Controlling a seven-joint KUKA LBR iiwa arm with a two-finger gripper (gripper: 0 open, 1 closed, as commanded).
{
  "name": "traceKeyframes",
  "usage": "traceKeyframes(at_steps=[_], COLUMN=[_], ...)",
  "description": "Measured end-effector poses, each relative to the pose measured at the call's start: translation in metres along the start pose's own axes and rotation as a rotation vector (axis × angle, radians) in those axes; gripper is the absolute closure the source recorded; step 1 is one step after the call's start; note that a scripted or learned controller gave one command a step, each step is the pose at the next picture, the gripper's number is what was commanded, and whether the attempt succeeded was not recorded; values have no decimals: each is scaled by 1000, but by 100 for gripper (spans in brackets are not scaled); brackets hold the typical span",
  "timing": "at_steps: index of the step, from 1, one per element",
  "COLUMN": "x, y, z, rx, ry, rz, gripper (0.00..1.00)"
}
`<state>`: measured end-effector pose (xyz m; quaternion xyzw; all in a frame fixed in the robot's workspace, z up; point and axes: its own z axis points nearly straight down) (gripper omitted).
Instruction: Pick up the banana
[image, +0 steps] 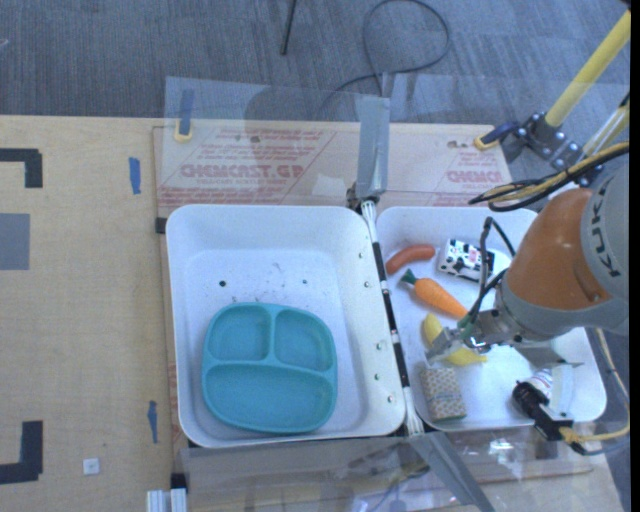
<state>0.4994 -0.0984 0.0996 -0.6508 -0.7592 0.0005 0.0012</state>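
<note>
Right white bin (590, 400): yellow banana (436, 332) near left wall. Gripper (458, 340) down on it; finger state not discernible. Close by: orange carrot (438, 292) above, tan speckled sponge block (442, 392) below, red sausage (409, 257) beyond.

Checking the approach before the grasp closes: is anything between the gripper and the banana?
Nothing visible. The gripper is already down at the banana in the right bin. The carrot lies just behind the banana and the sponge just in front, both beside it, not over it.
</note>
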Motion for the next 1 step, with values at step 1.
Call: traceKeyframes(at_steps=[1], x=[0], y=[0], z=[0], rx=[0], ry=[0], rz=[0], gripper=[0])
